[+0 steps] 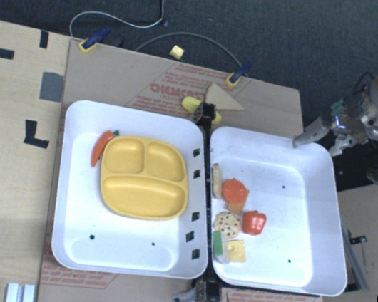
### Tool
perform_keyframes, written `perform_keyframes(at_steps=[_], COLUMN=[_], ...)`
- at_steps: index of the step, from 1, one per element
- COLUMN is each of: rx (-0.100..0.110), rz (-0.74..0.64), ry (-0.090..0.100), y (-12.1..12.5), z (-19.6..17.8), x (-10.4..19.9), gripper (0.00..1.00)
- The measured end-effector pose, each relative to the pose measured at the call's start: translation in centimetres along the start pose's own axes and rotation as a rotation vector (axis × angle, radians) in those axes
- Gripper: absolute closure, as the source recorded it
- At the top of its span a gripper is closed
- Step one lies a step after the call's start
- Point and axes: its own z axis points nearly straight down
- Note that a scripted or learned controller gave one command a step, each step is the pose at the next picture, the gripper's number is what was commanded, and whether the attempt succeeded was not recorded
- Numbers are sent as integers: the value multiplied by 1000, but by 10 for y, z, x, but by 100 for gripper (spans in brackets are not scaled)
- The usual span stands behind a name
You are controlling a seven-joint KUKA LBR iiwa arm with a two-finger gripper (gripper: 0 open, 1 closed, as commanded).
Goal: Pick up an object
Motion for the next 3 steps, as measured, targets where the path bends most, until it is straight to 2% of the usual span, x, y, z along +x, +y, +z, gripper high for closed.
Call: perform_keyframes(at_steps=[1,2,3], rx=[7,-2,-7], rz=[-5,-3,2], ry=[3,-2,-3], y=[14,-27,-100], z=[96,158,153], x=[56,101,112], gripper=[0,0,0])
